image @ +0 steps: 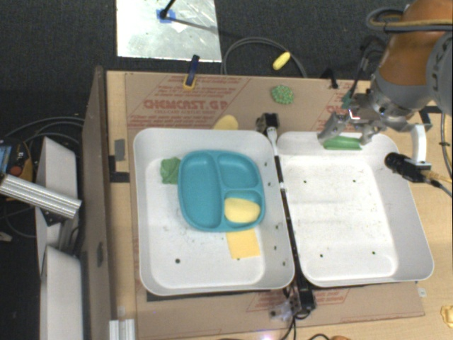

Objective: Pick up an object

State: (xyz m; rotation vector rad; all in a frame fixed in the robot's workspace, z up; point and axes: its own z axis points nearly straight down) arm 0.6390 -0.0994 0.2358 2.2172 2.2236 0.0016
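jaws over green piece | grip unclear | arm cropped

Robotics lab or test cell, not a home or shop. Bench is a makeshift board faced with brown printed protective paper, set over dark floor matting. Two shallow white bins sit side by side on it, joined by a black fitting at the seam. Loose black cables trail at the left beside aluminium framing. A bare metal plate lies on the floor beyond the bench. Industrial arm, grey with orange band, enters at right. Contents are toy-like: teal divided plate, yellow foam shapes, small green pieces.
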